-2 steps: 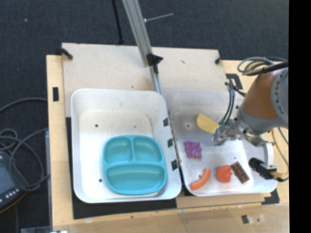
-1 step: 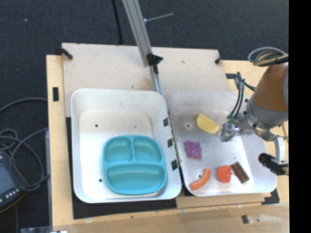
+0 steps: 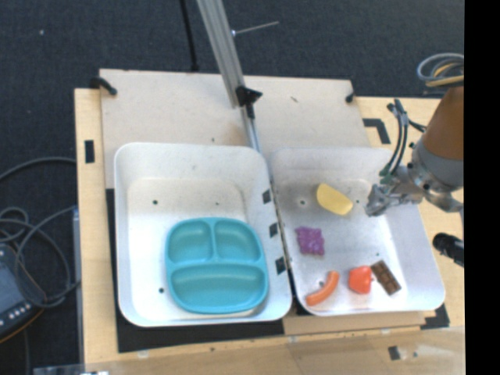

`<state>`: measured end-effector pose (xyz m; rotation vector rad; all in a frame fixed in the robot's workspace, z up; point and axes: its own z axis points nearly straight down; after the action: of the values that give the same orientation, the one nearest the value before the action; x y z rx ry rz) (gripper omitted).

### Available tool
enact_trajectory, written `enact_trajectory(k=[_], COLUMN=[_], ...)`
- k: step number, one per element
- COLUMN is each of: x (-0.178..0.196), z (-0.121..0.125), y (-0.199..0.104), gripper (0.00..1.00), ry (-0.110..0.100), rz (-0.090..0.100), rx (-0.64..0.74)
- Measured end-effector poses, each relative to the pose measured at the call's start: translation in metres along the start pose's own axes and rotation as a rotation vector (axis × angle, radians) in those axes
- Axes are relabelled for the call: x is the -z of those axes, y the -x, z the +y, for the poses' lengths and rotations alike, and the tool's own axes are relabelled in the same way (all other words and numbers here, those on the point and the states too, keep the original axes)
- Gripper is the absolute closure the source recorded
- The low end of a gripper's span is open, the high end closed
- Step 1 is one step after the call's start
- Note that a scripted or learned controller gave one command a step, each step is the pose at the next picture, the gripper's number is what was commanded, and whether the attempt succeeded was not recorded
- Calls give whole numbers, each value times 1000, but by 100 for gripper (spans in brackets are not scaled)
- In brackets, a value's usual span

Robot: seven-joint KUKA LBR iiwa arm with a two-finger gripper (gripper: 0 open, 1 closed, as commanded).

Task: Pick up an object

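Observation:
In the right bin [image 3: 406, 233] lie a yellow block [image 3: 334, 199], a purple grape bunch [image 3: 310, 241], an orange carrot [image 3: 323, 287], a red-orange tomato [image 3: 359, 280] and a brown bar [image 3: 385, 277]. My gripper [image 3: 377, 202] hangs over the bin's upper right part, just right of the yellow block and apart from it. I see nothing between its fingers.
The left bin [image 3: 141, 186] holds a teal divided plate [image 3: 216, 265]. A slanted metal pole [image 3: 223, 41] rises from behind the bins. Cables [image 3: 31, 209] lie on the floor at the left. The arm's orange band [image 3: 445, 127] sits at the right edge.

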<state>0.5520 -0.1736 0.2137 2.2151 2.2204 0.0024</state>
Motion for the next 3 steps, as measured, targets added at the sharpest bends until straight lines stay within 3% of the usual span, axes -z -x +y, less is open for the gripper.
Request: enact_trajectory(k=[3], x=[13], z=[-23], y=[-166], gripper=[100], ry=[-4], rz=[5], rx=[7])
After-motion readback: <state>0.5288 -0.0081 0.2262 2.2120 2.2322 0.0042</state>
